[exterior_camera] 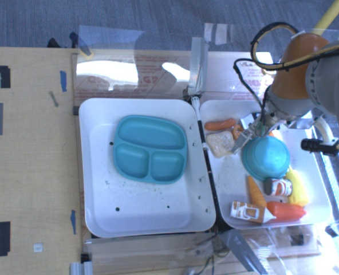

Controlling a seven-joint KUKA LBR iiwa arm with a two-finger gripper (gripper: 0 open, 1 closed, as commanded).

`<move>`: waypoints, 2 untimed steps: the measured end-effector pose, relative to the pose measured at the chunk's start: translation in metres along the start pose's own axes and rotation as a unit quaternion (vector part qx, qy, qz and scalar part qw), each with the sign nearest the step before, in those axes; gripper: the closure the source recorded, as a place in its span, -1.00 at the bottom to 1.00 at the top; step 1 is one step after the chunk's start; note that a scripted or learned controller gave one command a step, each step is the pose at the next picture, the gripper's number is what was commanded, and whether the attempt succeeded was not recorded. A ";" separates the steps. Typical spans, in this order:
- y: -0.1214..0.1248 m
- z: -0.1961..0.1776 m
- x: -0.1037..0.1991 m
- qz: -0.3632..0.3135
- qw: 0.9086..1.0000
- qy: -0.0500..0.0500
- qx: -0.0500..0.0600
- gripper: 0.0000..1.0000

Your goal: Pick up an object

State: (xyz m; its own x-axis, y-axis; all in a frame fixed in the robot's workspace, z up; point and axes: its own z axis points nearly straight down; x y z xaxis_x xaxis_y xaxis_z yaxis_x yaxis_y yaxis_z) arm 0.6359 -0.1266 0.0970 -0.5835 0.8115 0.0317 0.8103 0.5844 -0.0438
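The right bin holds the loose objects. A round blue bowl sits in its middle. My gripper hangs low over the bowl's upper left rim, between the bowl and an orange sausage-shaped piece. A pale bread slice lies just left of the gripper. Below the bowl are an orange carrot, a small red-and-white can, a yellow banana, a red pepper and a small carton. I see nothing held.
The left bin carries a teal divided plate. The wall between the two bins runs just left of the bread. The grey arm with its orange band comes in from the upper right, over the right bin's far corner.
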 end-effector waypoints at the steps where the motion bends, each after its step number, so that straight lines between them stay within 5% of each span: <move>1: -0.005 0.009 0.037 0.060 0.998 -0.017 -0.026 -1.00; 2: -0.036 0.011 0.049 -0.006 0.999 -0.020 -0.027 -1.00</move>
State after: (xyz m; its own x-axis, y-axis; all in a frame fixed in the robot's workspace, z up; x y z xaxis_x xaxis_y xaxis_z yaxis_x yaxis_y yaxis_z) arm 0.5770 -0.1077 0.0897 -0.5940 0.8044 -0.0080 0.8043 0.5941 0.0095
